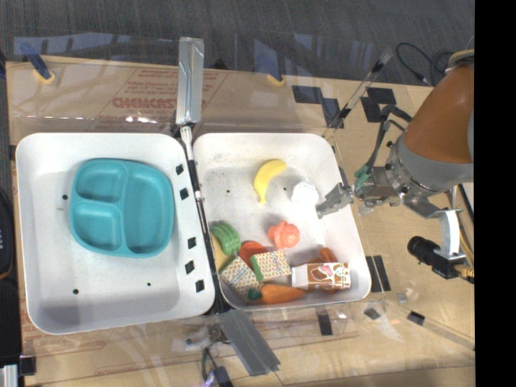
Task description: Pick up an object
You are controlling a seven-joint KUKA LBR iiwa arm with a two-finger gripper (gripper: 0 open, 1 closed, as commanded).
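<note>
The gripper [332, 201] hung over the right bin's [242, 147] right rim, whether its jaws were apart or together being impossible to tell. The smooth curved banana [268, 177] lay in open room near the bin's middle, while a round tomato [284, 235], carrot [281, 293] and milk carton [321, 276] crowded the front wall. A teal divided plate [122, 206] sat in the left bin [32, 240].

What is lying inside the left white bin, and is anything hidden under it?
Inside the left bin lies a teal divided plate, flat, with three compartments. Around it the bin floor shows small dark dots. Whatever is under the plate is covered and cannot be seen.
</note>
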